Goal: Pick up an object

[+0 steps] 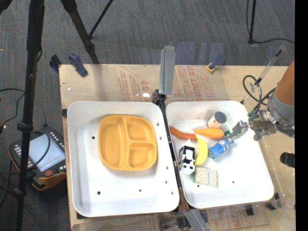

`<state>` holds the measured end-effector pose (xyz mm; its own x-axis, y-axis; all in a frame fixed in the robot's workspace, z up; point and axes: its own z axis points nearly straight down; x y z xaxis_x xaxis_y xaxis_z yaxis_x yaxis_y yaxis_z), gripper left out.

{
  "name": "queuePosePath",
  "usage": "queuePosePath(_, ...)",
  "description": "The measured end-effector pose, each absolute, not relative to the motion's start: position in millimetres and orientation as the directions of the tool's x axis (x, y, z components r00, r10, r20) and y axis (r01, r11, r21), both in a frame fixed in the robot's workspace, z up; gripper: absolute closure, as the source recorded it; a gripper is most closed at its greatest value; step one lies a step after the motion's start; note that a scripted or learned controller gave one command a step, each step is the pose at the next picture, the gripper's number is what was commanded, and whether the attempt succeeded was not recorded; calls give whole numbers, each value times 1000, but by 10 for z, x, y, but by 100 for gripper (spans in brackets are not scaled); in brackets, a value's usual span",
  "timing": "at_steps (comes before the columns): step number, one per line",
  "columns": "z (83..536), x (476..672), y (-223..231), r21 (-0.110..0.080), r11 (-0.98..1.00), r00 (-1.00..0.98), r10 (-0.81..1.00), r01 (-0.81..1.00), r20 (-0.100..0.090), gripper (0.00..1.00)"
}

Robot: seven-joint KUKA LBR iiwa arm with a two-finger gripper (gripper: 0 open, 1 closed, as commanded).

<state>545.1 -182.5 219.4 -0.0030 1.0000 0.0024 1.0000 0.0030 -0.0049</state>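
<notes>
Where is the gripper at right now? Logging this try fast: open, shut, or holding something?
Gripper: low over the right bin, beside the blue bottle; open or shut cannot be told.

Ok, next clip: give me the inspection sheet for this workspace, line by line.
Surface: wooden bench bearing two shallow white bins side by side, left bin and right bin.
Job's things: in the right bin, an orange carrot, a red-orange piece, a banana, a blue bottle, a black-and-white toy, a patterned card and a small cup.
Clutter: yellow divided plate in the left bin.
Grippers: gripper low over the right bin beside the bottle, holding nothing visible.
Cables: black loops near the arm.
Surroundings: tripod legs, handheld pendant, grey carpet.
</notes>
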Motion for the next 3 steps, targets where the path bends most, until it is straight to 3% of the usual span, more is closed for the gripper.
queuePosePath(1,912,5990,-1893,-3,36,-36,999,999,2,0)
queuePosePath(2,1008,5996,-1884,-3,37,-37,999,999,3,100)
queuePosePath(3,1007,5995,-1885,-3,37,-37,999,999,3,0)
